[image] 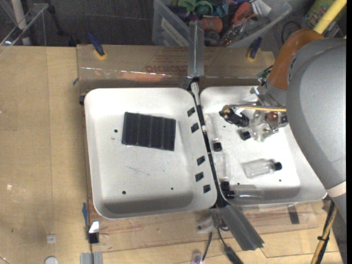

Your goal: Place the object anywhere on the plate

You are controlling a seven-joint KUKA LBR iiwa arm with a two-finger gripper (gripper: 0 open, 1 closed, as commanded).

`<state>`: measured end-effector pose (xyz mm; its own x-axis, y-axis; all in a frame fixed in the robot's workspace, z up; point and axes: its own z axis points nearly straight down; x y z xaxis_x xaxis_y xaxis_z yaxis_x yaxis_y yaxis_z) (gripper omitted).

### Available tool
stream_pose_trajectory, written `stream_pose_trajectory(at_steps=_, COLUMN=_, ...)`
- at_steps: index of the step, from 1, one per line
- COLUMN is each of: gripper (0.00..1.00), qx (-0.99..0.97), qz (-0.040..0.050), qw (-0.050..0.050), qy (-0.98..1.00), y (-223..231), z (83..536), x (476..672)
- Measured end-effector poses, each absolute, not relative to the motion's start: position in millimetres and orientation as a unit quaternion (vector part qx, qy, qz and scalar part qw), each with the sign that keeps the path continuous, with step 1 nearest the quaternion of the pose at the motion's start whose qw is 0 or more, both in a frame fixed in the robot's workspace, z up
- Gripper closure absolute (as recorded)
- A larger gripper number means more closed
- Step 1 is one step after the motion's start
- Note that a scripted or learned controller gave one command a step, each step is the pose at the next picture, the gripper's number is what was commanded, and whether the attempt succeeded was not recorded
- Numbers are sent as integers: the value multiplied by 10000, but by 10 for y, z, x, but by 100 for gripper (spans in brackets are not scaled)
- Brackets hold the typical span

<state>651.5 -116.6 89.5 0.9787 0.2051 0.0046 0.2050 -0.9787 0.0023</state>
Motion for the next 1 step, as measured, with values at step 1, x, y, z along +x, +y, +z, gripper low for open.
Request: stream_pose_trajectory(at_steps=1, gripper=100, qx=9946, qz=44, qw=-16, qy=1038, y=-1684, z=907, x=6535)
